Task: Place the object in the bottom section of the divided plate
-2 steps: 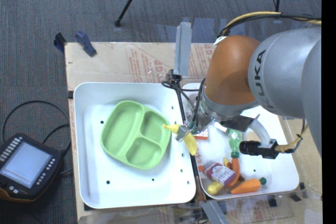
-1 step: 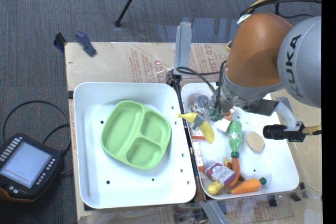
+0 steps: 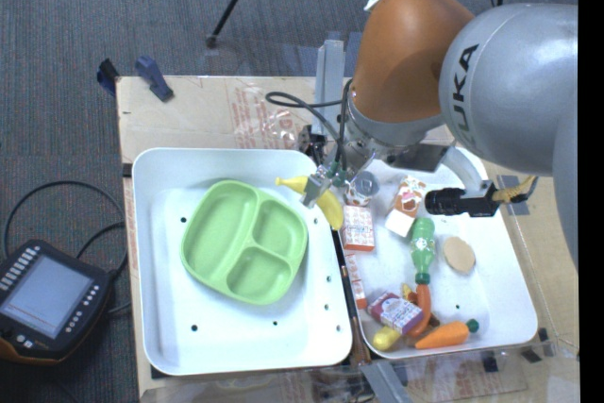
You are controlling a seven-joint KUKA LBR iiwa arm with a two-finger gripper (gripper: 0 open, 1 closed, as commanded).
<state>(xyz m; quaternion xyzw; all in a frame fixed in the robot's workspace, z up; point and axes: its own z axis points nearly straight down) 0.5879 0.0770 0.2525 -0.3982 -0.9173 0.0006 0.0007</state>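
yellow banana lies at the gripper, over the gap between the two bins | we see it between the fingers, which are clamped on it | we locate the green divided plate in the left bin, to the lower left of the gripper, apart from the banana

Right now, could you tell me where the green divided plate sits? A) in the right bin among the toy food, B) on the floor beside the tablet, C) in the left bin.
C: the green plate lies in the left bin, with nothing in its sections.
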